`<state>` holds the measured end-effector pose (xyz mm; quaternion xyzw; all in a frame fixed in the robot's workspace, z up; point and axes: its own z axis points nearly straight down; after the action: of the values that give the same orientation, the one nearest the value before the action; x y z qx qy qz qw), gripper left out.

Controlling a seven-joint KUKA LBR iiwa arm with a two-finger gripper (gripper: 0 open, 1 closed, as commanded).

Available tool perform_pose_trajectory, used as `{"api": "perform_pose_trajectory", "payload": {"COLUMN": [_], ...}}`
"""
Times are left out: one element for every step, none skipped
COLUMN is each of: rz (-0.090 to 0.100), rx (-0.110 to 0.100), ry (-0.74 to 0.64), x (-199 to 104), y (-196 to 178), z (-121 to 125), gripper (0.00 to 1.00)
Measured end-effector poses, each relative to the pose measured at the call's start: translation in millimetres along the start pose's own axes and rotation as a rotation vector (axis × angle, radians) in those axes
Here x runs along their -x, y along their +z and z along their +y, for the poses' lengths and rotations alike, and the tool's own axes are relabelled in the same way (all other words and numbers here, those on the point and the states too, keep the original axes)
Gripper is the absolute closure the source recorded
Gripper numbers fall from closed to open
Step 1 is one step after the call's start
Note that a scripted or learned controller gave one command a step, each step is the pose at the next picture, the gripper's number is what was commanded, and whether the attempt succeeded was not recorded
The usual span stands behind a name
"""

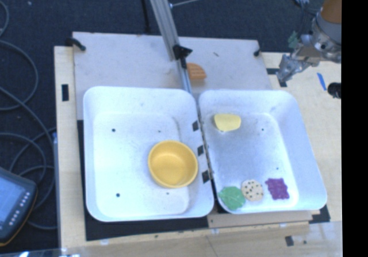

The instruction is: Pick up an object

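Gripper [286, 73] hangs beyond the far right corner of the right bin [299, 135], above the bench [66, 135] and not over either bin. From my screen I see the grey wrist and the orange band of the arm [329, 11] at the right edge. Nothing sits between the fingers, but this part is small and blurred, so I cannot tell if they are apart or together.

Inside the right bin, a pale yellow piece [227, 122] lies near the far left corner. Along the near edge three small things lie in a row: a green piece [232, 197] at the near left corner, a round cookie [252, 190] just beside it, then a purple piece [278, 188] next to the cookie.

Inside the left bin [98, 135], a yellow bowl [172, 163] stands upright near the right wall, closer to the near edge.

Behind the bins, an orange thing [196, 71] lies on the grey board [115, 57], just beside the slanted metal pole [164, 17].
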<state>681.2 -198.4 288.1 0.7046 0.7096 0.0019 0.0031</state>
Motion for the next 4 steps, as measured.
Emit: {"api": "perform_pose_trajectory", "payload": {"rz": [0.002, 0.003, 0.003, 0.003], "rx": [-0.006, -0.006, -0.006, -0.008], "ry": [0.001, 0.001, 0.000, -0.001], "x": [-53, -99, -153, -212], "y": [1, -2, -3, 7], "z": [-2, -14, -24, -40], "gripper": [1.00, 1.00, 1.00, 1.00]}}
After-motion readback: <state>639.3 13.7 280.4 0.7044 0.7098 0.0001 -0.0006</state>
